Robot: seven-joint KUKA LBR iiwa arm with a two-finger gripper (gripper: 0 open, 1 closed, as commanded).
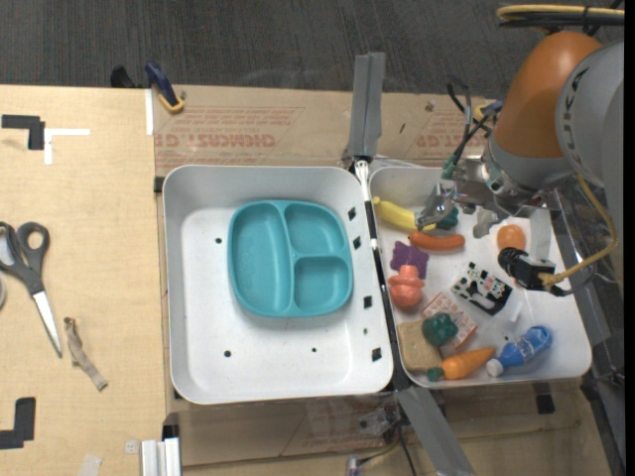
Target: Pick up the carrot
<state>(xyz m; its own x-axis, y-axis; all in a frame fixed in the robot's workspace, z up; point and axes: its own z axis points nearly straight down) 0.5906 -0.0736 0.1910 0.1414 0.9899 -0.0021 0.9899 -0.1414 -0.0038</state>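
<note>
I hang over the far end of the right bin [556, 370], my gripper [438, 209] low above the toys there. My fingers are small and blurred against the clutter, so I cannot tell whether my jaws are open or closed, and I see nothing clearly between them.

Just under my tip lies a red-orange hot dog [438, 240], with a banana [393, 213] beside it toward the divider. The carrot [466, 363] is well apart from me, at the near edge of the same bin, lying on its side with its green end toward a slice of bread [416, 342] and its tip toward a blue bottle [523, 347].

Between the carrot and me sit a purple toy [408, 258], a peach [405, 288], a green and red piece [444, 325] and a black and white block [481, 289]. An orange ball [511, 236] rests near my wrist.

The left bin [189, 345] holds 1 teal plate [291, 258] with 3 compartments. Scissors [30, 271] lie on the board at the far left.
</note>
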